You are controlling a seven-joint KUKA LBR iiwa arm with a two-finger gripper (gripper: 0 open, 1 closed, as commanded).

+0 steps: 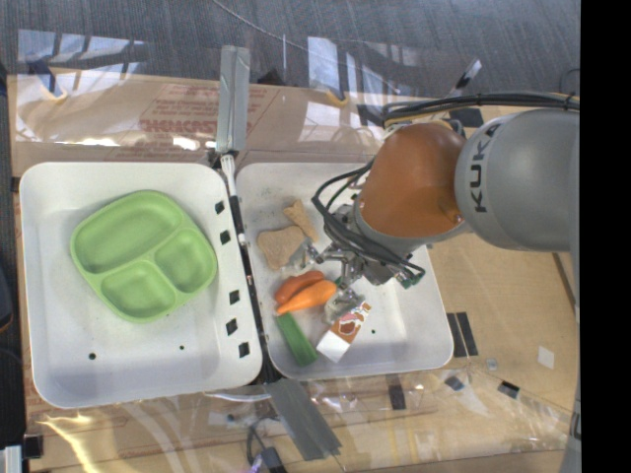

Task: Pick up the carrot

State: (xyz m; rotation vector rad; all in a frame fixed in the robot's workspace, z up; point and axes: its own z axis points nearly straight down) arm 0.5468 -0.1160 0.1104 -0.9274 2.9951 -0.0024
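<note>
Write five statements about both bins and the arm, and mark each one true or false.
1. The green plate lies in the left bin. True.
2. The carrot lies on the plate. False: it lies in the right bin.
3. The pincer is over the right bin, by the carrot. True.
4. A green piece lies just below the carrot in the view. True.
5. The plate has a single compartment. False: it has three.
</note>
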